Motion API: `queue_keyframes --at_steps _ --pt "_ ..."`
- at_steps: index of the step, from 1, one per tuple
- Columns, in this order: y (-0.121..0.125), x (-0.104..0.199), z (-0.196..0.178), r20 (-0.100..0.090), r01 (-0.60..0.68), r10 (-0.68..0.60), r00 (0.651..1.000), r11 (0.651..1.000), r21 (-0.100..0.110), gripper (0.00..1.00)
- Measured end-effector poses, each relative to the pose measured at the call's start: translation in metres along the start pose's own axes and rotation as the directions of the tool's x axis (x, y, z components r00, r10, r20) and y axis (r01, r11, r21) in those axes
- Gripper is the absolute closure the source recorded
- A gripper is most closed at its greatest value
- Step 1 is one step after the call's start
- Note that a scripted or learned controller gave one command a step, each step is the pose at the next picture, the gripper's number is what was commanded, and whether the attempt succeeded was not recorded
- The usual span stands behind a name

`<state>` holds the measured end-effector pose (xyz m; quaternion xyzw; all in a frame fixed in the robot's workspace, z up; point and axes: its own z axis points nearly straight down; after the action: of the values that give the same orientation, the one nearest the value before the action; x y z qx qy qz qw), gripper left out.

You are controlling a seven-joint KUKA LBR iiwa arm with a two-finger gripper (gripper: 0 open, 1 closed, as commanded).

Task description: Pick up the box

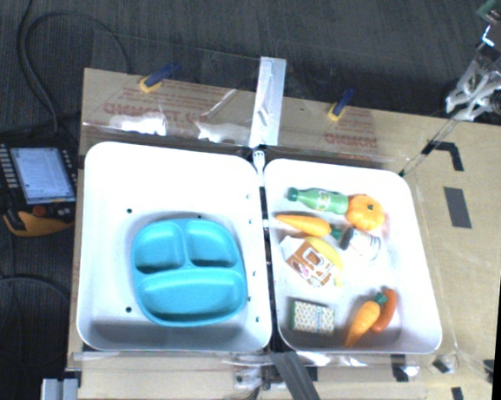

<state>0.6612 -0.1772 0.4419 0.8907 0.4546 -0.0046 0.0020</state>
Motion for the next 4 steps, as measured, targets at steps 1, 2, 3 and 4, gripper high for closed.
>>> queue_keyframes --at_steps 1,2,3,4 --pt "-0.001 0.002 -0.009 0.005 0.004 -0.004 1.000 1.000 0.000 1.00" --pt "-0.001 0.004 -0.017 0.009 0.006 -0.006 1.000 1.000 0.000 1.00" --pt "-0.001 0.006 -0.026 0.014 0.009 -0.009 1.000 1.000 -0.001 1.00" --pt "-0.001 0.008 -0.035 0.019 0.011 -0.011 1.000 1.000 -0.001 1.00"
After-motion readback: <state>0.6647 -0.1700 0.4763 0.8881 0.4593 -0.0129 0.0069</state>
